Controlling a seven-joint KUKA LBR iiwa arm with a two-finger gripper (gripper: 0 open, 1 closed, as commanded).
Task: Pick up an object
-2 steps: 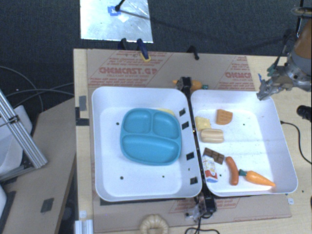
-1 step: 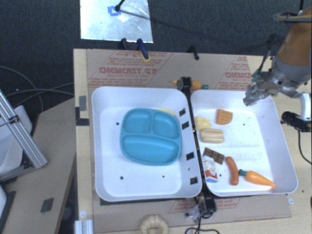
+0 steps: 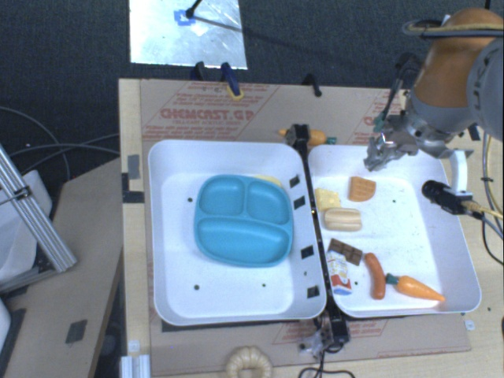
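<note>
My gripper (image 3: 378, 157) hangs over the far edge of the right bin (image 3: 441, 235), just above and to the right of a toast-coloured piece (image 3: 361, 188). Nothing shows between its fingers. In the same bin lie a pale yellow block (image 3: 328, 199), a bread roll (image 3: 342, 220), a brown chocolate-like bar (image 3: 345, 251), a red-and-white packet (image 3: 340, 276), a sausage (image 3: 376, 275) and a carrot (image 3: 417, 289). The left bin (image 3: 177, 211) holds a blue divided plate (image 3: 243, 219).
A black clamp with a yellow piece (image 3: 303, 137) sits at the far end of the divider between the bins. A black cylindrical part (image 3: 441, 195) juts over the right bin's right side. A shiny sheet (image 3: 187, 22) lies beyond the bench.
</note>
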